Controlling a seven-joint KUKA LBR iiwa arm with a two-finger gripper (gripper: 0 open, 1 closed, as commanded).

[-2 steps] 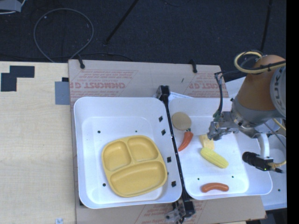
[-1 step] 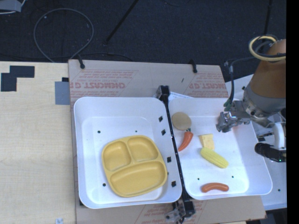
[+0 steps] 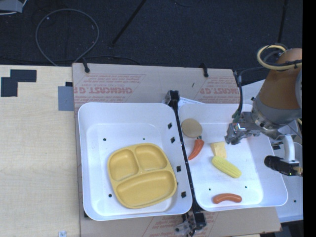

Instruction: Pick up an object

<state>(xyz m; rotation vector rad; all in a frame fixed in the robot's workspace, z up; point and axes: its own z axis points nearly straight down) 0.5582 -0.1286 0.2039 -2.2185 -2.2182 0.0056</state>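
The grey arm's metal jaws [image 3: 236, 134] are seen low over the upper right part of the right shallow white bin [image 3: 269, 191] on the worktop — whether they are apart or together cannot be told, and nothing is seen between them. In that bin are found a round tan disc [image 3: 191, 128], a red-orange chilli pepper [image 3: 196, 149], a pale yellow cheese wedge [image 3: 218, 149], a yellow corn cob [image 3: 226, 167] and an orange-red sausage [image 3: 227, 198] — all apart from the jaws. A yellow three-compartment plastic tray [image 3: 142, 175] is held in the left shallow white bin [image 3: 94, 132].

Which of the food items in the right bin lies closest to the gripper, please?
The small yellow cheese block, just left of the gripper. The corn cob, chili pepper, round cookie and sausage lie farther off.
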